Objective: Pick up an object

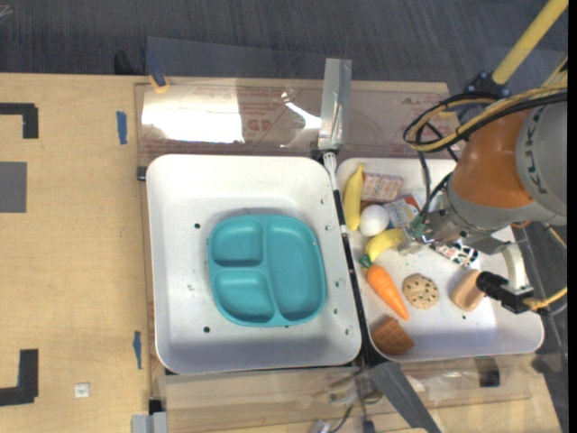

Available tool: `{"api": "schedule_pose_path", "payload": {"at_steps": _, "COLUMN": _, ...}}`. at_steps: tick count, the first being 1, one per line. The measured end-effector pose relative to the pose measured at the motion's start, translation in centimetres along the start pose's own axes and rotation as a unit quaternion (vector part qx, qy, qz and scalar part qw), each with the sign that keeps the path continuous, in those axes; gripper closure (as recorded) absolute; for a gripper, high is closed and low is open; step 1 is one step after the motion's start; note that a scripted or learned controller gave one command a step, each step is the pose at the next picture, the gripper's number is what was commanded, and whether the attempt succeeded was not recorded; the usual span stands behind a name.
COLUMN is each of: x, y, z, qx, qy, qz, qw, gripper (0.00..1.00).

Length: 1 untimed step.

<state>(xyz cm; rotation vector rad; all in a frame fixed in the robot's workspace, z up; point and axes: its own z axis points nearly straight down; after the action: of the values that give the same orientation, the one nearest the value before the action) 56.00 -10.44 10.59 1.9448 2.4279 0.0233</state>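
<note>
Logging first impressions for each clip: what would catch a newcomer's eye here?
The teal tray stands out, sitting alone in the left bin. Next, the arm with its orange band leans over the right bin, where a carrot, bananas, an egg and a cookie lie crowded together.

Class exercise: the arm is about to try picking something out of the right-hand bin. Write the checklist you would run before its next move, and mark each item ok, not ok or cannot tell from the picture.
1. Objects available in the right bin: ok; carrot, cookie, banana and white egg lie there.
2. Arm over the right bin: ok; the wrist hangs above its upper right part.
3. Finger state: cannot tell; the wrist hides them.
4. Object between the fingers: cannot tell.
5. Carrot free of neighbours: ok; apart from the cookie.
6. Left bin out of the way: ok; it holds a teal divided plate.
</note>
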Motion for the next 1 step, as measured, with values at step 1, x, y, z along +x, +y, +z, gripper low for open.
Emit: {"api": "schedule_pose_path", "payload": {"at_steps": 1, "x": 0.02, "y": -0.08, "z": 0.11, "qx": 0.001, "qy": 0.0, "qz": 0.0, "qw": 1.0, "gripper": 0.0}}
